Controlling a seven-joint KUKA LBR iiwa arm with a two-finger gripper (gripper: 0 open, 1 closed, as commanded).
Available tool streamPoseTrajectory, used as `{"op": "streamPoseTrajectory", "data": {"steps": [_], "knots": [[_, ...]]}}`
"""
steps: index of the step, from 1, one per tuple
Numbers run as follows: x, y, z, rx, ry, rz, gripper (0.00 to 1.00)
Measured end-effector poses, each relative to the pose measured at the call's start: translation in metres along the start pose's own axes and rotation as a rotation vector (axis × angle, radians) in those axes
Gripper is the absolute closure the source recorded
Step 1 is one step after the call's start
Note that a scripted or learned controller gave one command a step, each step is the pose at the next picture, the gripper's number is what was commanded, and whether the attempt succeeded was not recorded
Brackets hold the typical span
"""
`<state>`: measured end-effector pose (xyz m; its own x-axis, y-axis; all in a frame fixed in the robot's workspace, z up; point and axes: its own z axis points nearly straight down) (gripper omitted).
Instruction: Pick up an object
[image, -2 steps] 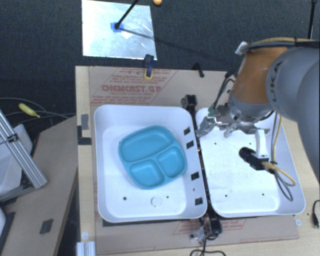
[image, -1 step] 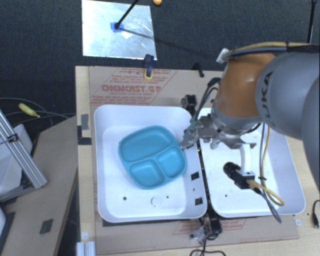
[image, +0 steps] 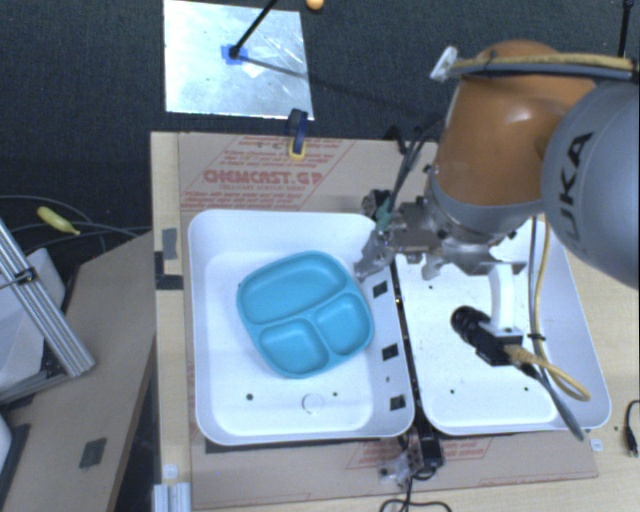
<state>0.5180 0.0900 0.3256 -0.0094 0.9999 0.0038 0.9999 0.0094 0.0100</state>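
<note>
Pincer hovers just right of blue tray.

The blue tray looks like smooth moulded plastic with a soft, slightly satin sheen across its three compartments. It lies in the left bin, whose white walls also read as smooth plastic, faintly glossy; the right bin beside the tray has the same finish. Beyond the tray, the brown sheet under the bins looks like matt cardboard with red print. Further behind it, a square plate shines like brushed metal. The arm's orange band appears glossy.
</note>
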Motion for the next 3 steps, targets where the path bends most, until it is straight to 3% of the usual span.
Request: {"op": "streamPoseTrajectory", "data": {"steps": [1,2,3], "knots": [[0.086,0.051,-0.094,-0.005,0.003,-0.003,0.0],[0.145,0.035,-0.033,0.012,-0.003,0.001,0.0],[0.146,-0.03,-0.187,-0.007,0.008,0.001,0.0]]}}
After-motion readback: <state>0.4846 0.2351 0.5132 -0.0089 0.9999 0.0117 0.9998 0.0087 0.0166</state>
